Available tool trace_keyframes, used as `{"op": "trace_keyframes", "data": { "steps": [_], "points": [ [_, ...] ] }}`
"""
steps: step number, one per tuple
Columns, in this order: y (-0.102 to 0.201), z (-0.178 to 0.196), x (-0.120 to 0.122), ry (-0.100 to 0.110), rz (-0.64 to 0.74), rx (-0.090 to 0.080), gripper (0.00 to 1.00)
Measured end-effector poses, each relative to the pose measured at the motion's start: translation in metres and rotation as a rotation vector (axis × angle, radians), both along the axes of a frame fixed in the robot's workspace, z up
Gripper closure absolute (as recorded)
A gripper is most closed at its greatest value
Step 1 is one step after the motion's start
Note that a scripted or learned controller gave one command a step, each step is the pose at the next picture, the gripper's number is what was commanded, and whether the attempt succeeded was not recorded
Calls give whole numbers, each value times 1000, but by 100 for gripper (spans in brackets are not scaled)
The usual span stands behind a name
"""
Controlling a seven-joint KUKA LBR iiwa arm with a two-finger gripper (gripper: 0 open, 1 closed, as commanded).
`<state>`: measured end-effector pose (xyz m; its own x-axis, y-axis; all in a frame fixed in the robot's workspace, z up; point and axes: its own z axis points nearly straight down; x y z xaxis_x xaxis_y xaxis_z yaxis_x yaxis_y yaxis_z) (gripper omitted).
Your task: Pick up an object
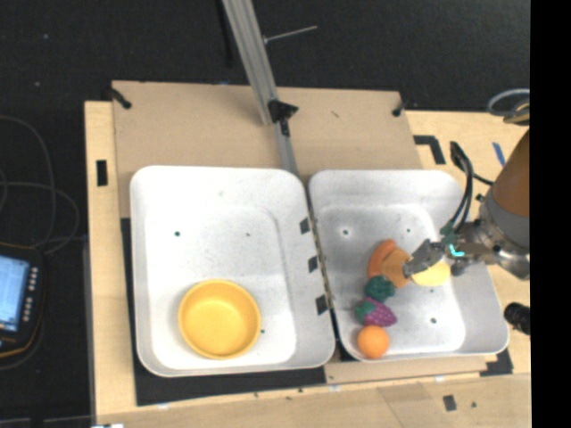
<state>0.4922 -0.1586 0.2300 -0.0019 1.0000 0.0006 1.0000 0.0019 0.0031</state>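
The right bin (357, 199) holds several small toys. An orange piece (384, 256) lies mid-bin, with a green piece (379, 287) and a purple grape bunch (376, 312) just below it. An orange ball (373, 341) sits near the front rim. A pale yellow object (434, 275) lies to the right of the orange piece. My gripper (421, 262) reaches in from the right and hangs low between the orange piece and the yellow object, partly covering the yellow one's upper left. Whether anything is gripped is hidden.
The left bin (214, 203) holds a yellow bowl (219, 317) near its front. A grey metal post (254, 52) slants up from between the bins at the back. Cables (464, 185) hang beside the arm at the right bin's far right corner.
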Motion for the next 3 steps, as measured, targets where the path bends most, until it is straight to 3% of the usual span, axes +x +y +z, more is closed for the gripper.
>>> {"op": "trace_keyframes", "data": {
  "steps": [3],
  "points": [
    [2, -130, 3, -2, -3, -5, 0]
  ]
}}
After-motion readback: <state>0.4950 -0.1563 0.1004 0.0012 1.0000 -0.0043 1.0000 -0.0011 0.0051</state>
